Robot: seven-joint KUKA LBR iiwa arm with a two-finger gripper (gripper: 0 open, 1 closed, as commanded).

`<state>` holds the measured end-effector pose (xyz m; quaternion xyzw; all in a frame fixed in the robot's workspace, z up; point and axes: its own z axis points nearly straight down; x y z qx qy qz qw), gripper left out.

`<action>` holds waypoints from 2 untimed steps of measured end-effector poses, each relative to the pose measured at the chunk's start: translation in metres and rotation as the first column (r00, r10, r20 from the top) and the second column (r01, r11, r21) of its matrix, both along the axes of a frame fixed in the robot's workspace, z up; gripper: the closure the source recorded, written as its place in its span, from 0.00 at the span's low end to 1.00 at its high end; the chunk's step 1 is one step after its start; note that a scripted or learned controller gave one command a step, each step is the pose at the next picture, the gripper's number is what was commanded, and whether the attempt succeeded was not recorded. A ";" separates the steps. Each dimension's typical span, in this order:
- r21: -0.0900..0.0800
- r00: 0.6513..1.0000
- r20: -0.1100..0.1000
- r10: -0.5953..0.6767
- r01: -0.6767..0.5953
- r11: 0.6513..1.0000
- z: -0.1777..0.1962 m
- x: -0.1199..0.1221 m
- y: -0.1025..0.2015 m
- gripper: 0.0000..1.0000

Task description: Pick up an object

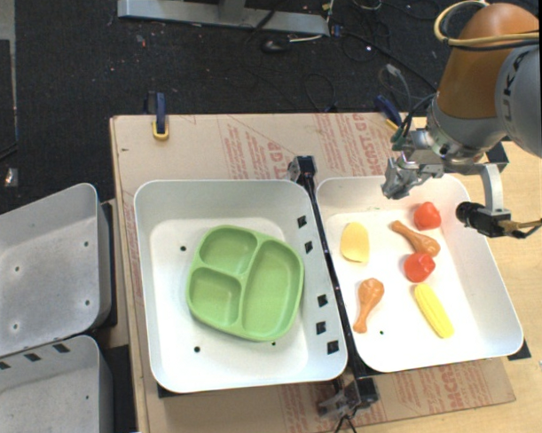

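In the right bin [488, 337] lie several toy foods: a pale yellow piece [354, 242], two orange drumsticks [416, 238] [368, 303], two red pieces [427, 215] [419, 266] and a yellow corn cob [433, 309]. My gripper [396, 185] hangs over the bin's far edge, up and to the left of the upper red piece, with nothing seen between its fingers. The grey arm with its orange band [483, 53] comes in from the upper right.
The left bin [169, 348] holds a green divided plate [246, 282]. A black divider [321, 263] runs between the bins. Grey trays [42, 263] sit at the far left. Cables cross the dark floor beyond the bench.
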<state>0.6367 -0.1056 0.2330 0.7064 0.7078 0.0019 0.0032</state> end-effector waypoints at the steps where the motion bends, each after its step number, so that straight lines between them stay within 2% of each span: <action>1: 0.000 1.000 0.000 0.001 -0.001 1.000 0.054 0.001 0.000 1.00; 2: 0.003 1.000 -0.008 0.005 -0.005 1.000 0.036 -0.004 0.051 1.00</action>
